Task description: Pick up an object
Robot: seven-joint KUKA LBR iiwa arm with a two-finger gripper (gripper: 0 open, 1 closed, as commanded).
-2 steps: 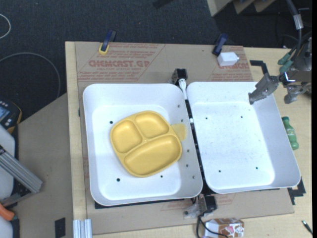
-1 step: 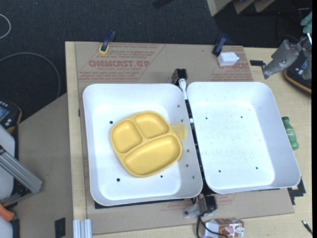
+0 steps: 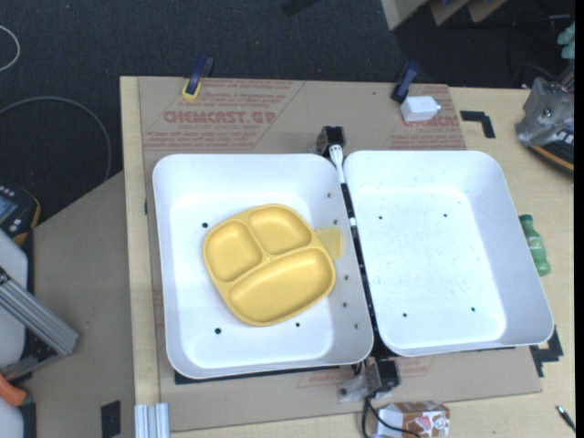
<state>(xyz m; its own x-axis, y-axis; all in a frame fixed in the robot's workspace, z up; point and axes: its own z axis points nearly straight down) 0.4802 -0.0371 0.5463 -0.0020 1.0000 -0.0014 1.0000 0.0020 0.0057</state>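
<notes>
Yellow plastic marks the one thing to be picked: a divided plate [image 3: 268, 264] with three compartments, lying flat in the left bin [image 3: 173, 190], a little left of the frame's centre. A small tab on its right edge points toward the seam between the bins. The right bin [image 3: 511, 272] has only dark specks and a few small holes on its floor.

As a judgement, the task has not begun in any visible way. The plate rests on the bin floor, nothing touches it, and no lift is under way. All of it seems left to do: reach over the left bin, close on the plate, raise it. The plate is wide and shallow, so a rim or a divider wall looks like the likeliest place to grip.

At the frame's right edge, upper part, a grey metal piece [image 3: 547, 117] is cut off by the border. It may be part of the gripper, but too little of it shows to be sure, and I cannot tell whether the jaws are open or closed.

Also hard to read: the things at the lower left corner of the frame, cut off by the edge, and a small packet [image 3: 422, 420] at the bottom, below the bins.
</notes>
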